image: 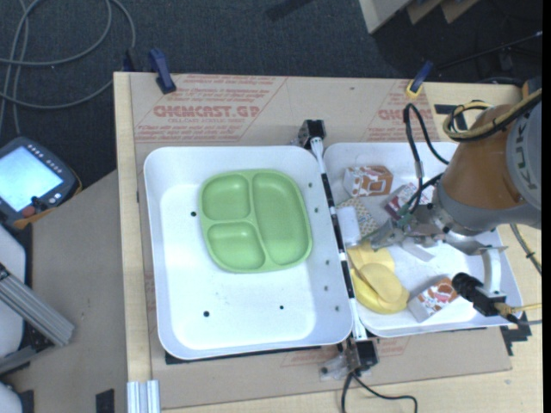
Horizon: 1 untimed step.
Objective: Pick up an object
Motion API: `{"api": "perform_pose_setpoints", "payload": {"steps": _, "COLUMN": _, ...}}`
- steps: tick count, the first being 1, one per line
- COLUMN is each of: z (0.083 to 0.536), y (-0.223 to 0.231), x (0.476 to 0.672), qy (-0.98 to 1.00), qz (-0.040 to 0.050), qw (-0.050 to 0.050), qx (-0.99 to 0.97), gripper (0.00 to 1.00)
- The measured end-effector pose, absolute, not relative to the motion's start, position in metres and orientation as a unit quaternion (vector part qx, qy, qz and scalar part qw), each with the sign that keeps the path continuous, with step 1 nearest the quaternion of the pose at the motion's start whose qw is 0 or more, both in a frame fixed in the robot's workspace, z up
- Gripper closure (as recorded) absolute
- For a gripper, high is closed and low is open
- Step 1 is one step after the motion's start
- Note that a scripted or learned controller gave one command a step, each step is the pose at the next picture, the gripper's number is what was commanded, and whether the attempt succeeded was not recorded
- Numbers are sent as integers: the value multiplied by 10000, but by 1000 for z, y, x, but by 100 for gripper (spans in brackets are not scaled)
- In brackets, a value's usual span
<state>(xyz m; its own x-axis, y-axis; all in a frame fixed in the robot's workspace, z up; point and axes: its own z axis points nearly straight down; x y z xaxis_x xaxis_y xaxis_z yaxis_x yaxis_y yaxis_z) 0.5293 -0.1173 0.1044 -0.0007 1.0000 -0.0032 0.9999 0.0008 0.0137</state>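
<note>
On the brown board (258, 101) beneath the two bins, red print is repeated in rows; one line can be read as "CHEMCAST G.P", the smaller lines beneath it are too small to be made out. A blue clamp (161, 69) is seen at the board's far left edge and a blue-and-yellow one (419, 77) at the far right.

In the left bin (172, 256) a pale green divided tray (256, 220) is laid, with three compartments, slightly turned.

In the right bin (344, 157) several small things are gathered. A yellow, rounded object (379, 284) lies at the near left corner, against the wall shared with the left bin. Just right of it, a small carton with red and white print (435, 297) lies tilted; its writing cannot be read. At the far side a packet with a brown-and-white pattern (368, 180) is seen, and near it a red-and-white wrapper (402, 200), partly covered by a black cable. A speckled white packet (362, 222) lies between these and the yellow object.

The gripper (398, 231) is lowered into the right bin, just above the yellow object and beside the speckled packet. The grey arm with its orange band (482, 179) fills the bin's right half. Whether the gripper is apart or together cannot be told; nothing is visibly clamped in it.

A handheld screen unit (30, 183) is seen at the left, off the bench.
</note>
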Motion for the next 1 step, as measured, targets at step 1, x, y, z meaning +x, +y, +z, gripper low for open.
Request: {"api": "perform_pose_setpoints", "payload": {"steps": 1, "z": 94, "y": -101, "x": 581, "qy": 7054, "qz": 42, "qw": 134, "qx": 7087, "gripper": 0}}
